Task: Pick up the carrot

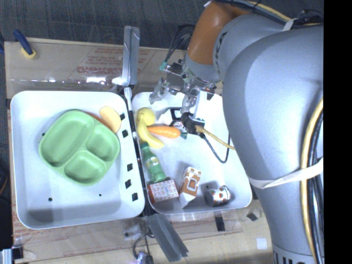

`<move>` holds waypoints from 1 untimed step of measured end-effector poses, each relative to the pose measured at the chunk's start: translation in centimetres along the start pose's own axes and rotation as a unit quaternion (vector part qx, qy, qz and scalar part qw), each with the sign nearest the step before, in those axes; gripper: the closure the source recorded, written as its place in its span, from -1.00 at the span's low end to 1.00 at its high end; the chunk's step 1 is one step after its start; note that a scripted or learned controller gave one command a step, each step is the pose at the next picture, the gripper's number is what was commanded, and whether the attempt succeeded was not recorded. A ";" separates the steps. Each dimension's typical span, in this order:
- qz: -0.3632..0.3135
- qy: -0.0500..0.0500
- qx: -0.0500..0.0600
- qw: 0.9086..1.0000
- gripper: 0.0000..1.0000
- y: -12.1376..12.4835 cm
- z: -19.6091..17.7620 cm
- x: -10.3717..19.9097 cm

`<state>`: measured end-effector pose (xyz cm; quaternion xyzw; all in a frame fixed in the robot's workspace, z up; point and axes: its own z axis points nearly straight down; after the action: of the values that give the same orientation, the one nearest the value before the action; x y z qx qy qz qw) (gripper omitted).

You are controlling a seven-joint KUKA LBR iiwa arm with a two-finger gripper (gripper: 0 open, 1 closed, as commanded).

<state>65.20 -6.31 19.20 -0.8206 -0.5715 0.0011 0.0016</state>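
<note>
Well, nothing lifted yet: the carrot (164, 131) lies against the banana (145, 126) at mid-frame, jaws just above it in the picture, spread and empty, grasp and lift to come.

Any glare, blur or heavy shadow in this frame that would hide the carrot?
Camera view: the carrot is sharp and evenly lit; glare streaks the bench along the far rim of the left bin; the arm, nearest the lens, looks slightly soft.
</note>
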 end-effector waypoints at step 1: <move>-0.051 -0.001 0.001 0.999 -1.00 -4.2 10.1 -6.2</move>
<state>59.08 -10.65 9.09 -0.7901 -0.6130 0.0020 0.0018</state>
